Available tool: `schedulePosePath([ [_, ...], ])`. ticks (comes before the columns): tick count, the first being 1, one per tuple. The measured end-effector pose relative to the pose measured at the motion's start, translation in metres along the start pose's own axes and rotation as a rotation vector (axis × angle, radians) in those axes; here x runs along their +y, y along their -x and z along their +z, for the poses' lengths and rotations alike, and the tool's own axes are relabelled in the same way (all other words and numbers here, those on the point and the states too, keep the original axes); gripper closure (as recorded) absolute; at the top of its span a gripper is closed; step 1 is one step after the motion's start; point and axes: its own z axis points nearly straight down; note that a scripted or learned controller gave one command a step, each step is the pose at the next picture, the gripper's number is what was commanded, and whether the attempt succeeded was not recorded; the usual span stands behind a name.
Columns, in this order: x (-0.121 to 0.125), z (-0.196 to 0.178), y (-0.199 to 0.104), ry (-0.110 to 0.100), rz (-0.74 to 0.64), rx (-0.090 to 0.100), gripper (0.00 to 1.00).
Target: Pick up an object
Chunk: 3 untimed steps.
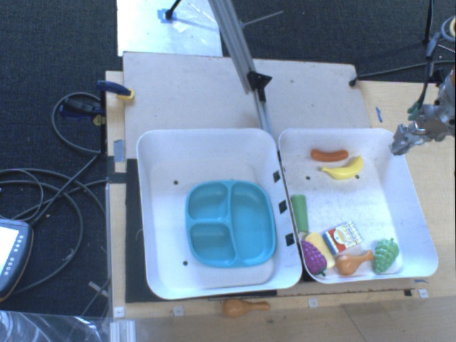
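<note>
The banana (343,168) lies in the right bin (417,212), just below a sausage (329,154) and well left of the gripper (400,141). The gripper sits over the bin's upper right rim, holding nothing visible; finger opening cannot be determined.

The right white bin's (410,191) middle floor lies open between the yellow plastic banana (343,168) and the toys crowding its near edge.

Robot lab, bench (214,91), loose cables (50,184)
</note>
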Motion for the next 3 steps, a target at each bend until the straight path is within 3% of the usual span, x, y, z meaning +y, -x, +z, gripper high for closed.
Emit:
schedulePosePath([
  [3,-0.004,0.019,-0.161,-0.006,-0.004,0.005,1.0],
])
